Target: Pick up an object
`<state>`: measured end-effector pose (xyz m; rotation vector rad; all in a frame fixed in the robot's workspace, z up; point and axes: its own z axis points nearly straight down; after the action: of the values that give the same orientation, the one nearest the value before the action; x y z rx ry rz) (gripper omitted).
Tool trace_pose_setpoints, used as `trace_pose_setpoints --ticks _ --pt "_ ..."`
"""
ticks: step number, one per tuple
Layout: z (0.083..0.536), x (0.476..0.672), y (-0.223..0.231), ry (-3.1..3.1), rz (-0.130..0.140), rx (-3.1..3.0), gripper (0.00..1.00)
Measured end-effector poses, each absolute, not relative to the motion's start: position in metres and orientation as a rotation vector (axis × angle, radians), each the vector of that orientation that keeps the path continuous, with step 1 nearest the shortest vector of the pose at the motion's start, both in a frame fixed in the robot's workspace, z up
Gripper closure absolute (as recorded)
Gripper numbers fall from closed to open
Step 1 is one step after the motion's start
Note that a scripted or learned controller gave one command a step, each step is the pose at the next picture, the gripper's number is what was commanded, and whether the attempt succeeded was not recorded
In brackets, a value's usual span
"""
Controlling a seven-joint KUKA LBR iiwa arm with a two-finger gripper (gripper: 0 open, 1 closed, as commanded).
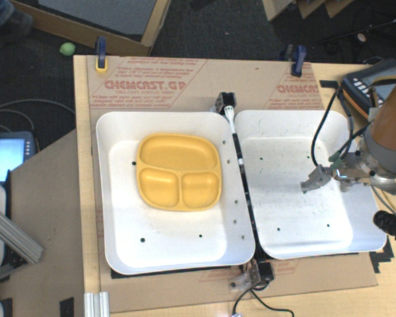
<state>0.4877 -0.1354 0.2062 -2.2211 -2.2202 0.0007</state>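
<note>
Yellow plate (179,172), the three-compartment one, lies flat in the left bin (119,243), the obvious target to lift. Over in the right bin (277,240), the gripper (311,183) hangs low, well apart from it; jaws' state, I cannot tell.

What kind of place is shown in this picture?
Probably a robotics lab test bench: an arm reaches over two white bins, a board is clamped to the bench, and cables run loose.
</note>
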Motion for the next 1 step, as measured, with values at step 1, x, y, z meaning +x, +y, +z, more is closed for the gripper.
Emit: trace_pose_setpoints --ticks 1 --pt "0.1319 0.5054 -0.2293 -2.213 0.008 -2.229 0.0"
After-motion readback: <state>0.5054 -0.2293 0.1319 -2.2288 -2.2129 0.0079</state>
